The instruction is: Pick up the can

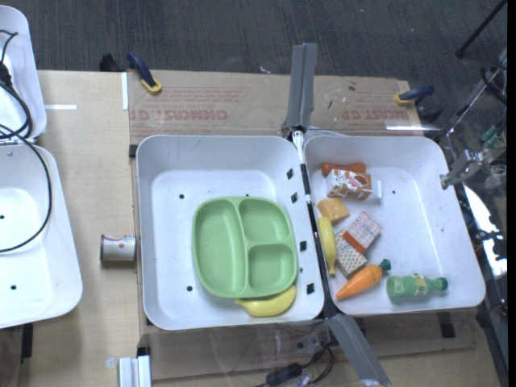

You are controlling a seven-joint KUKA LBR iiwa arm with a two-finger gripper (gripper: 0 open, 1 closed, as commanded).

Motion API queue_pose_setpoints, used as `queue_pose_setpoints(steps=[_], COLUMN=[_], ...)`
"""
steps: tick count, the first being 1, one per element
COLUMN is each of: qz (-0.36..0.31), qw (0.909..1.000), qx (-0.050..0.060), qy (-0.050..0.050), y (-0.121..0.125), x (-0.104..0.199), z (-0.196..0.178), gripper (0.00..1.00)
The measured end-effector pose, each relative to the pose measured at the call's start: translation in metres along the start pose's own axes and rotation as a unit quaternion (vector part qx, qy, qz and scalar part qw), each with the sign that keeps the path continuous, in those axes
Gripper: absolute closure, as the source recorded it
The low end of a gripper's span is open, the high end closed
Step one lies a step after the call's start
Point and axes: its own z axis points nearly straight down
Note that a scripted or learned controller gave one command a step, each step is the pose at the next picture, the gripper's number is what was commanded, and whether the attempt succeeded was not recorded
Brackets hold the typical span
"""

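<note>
**Inspection: can lies on the bench, outside both bins**

You have two white bins side by side. The left bin (161, 297) holds a green divided plate (242, 244), lying flat, with a yellow banana (270, 303) partly tucked under its near edge.

The right bin (435, 216) holds a cluster along its left half:
- an orange-and-white carton (349, 184) nearest the far wall
- a small tan-yellow piece (333, 210) just below the carton
- a second banana (326, 244) lying along the left wall
- two small patterned boxes (357, 240) beside that banana
- a carrot (359, 280) near the front
- a green bottle (413, 287) on its side, just right of the carrot

The can (118, 249) is in neither bin. It lies on its side on the bench (89, 135), just beside the outer left wall of the left bin.

The claw (461, 170) shows as a metallic shape at the right rim of the right bin. You cannot tell from this view how far it is open or whether it grips anything. The can is well apart from the claw, with both bins lying between them.
</note>
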Motion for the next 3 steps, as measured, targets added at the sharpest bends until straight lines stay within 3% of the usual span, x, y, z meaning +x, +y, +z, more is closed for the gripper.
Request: queue_pose_setpoints(steps=[1,2,3], qz=[0.011,-0.099,-0.148], qw=[0.9999,0.9951,0.9891], qx=[0.000,-0.002,-0.001], qy=[0.001,0.000,0.000], y=[-0.066,-0.067,-0.067], x=[-0.002,0.073,0.081], z=[0.120,0.186,0.186], gripper=[0.00,0.00,0.00])
